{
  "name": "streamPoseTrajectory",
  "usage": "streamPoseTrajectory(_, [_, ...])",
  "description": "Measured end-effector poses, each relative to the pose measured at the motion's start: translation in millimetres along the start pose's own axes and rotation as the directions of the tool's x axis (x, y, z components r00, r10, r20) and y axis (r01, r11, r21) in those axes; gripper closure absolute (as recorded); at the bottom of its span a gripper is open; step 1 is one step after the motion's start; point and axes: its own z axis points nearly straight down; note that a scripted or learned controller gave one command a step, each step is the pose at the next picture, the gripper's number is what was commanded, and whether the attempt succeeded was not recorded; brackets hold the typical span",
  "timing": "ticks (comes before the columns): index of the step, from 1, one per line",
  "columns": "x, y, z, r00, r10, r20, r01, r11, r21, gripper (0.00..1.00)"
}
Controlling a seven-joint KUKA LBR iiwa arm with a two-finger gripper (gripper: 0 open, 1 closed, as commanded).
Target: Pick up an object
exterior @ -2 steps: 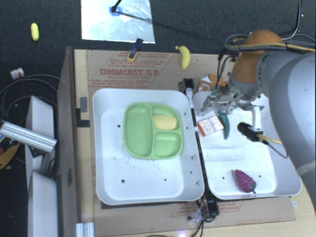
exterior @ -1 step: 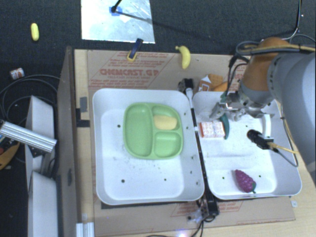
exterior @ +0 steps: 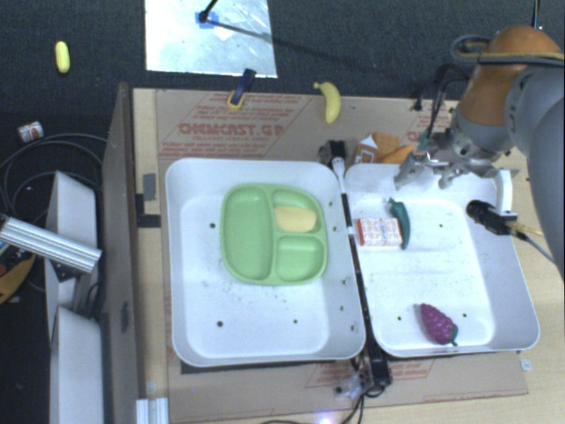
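The right bin holds a small red-and-white box, a dark green pepper-like item touching the box's right side, and a purple lumpy object near the front edge. In the left bin lies a green divided plate with a yellow piece in its upper right compartment. My gripper hangs over the right bin's far edge, up and to the right of the green item. Its fingers look spread, so it is open, with nothing between them.
A banana and an orange-and-white item lie on the cardboard behind the bins. A black part sticks in over the right bin's right side. Cables and metal parts crowd the left.
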Motion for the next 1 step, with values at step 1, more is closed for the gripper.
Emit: streamPoseTrajectory(1, [-1.4,-26.7,40.5,1.000,0.001,-0.002,-0.001,1.000,0.009,0.00])
